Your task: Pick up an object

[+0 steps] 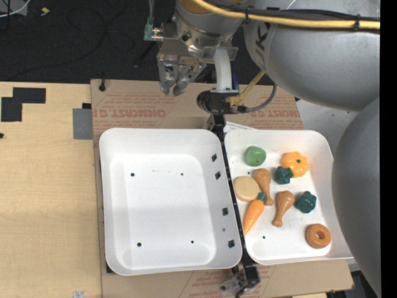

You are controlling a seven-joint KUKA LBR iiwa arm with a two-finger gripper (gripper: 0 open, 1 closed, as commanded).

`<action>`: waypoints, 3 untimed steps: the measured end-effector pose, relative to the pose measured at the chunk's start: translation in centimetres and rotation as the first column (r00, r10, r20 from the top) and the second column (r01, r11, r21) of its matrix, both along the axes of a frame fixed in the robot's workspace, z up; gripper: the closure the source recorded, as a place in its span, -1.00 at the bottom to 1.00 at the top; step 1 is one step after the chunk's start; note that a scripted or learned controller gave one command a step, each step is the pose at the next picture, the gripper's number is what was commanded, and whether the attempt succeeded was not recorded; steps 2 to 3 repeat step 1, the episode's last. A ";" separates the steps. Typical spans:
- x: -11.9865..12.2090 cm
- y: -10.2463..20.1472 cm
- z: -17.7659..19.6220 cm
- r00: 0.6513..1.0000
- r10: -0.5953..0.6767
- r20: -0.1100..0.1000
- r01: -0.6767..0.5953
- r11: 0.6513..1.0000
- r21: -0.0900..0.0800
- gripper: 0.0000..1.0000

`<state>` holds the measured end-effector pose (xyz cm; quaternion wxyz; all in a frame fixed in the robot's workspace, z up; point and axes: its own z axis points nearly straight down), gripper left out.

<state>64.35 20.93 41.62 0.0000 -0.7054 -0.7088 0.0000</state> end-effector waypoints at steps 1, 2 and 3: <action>0.0 -0.6 3.4 1.000 0.000 0.000 0.000 1.000 0.000 1.00; 0.0 -0.6 3.4 1.000 0.000 0.000 0.000 1.000 0.000 1.00; 0.0 -0.6 3.4 1.000 0.000 0.000 0.000 1.000 0.000 1.00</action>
